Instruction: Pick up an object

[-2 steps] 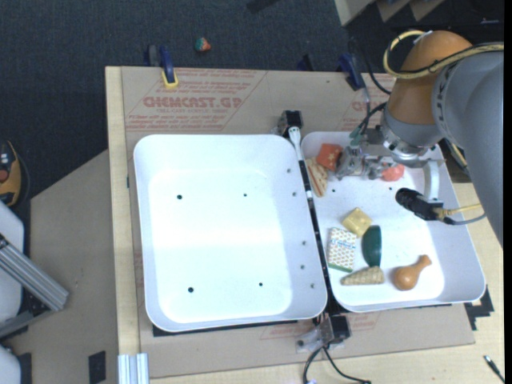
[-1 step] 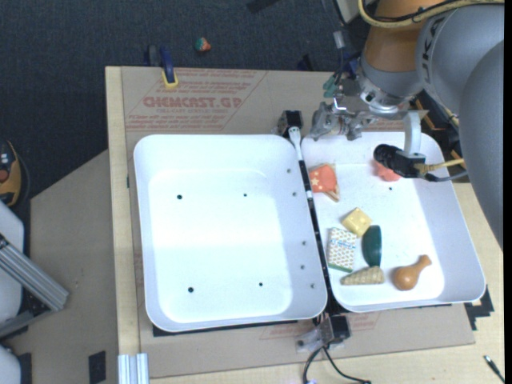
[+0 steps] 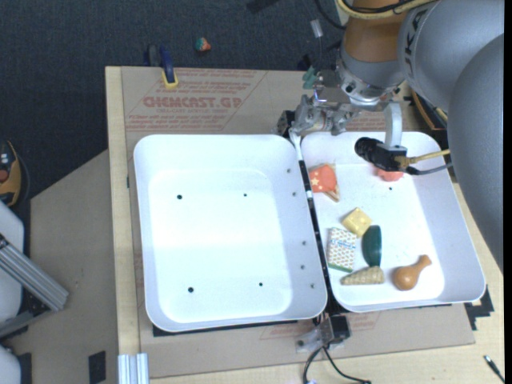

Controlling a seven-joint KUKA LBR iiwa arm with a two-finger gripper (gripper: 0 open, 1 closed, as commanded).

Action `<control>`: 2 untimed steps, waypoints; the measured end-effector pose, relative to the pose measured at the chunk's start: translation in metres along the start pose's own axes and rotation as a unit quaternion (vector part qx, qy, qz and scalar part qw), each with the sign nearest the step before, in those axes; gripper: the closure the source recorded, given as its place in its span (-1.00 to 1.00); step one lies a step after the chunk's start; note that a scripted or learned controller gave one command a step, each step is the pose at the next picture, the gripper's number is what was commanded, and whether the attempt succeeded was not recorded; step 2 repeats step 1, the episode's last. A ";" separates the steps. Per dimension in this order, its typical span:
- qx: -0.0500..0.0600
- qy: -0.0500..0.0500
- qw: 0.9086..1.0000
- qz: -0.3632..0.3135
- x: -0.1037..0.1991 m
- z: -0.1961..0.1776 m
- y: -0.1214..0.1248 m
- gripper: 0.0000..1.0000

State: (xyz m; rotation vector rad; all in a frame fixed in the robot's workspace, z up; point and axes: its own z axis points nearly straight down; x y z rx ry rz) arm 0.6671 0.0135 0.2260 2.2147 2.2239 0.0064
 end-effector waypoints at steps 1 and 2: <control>0.006 0.000 1.000 0.003 -0.018 0.015 -0.060 1.00; 0.006 0.000 1.000 0.003 -0.018 0.015 -0.060 1.00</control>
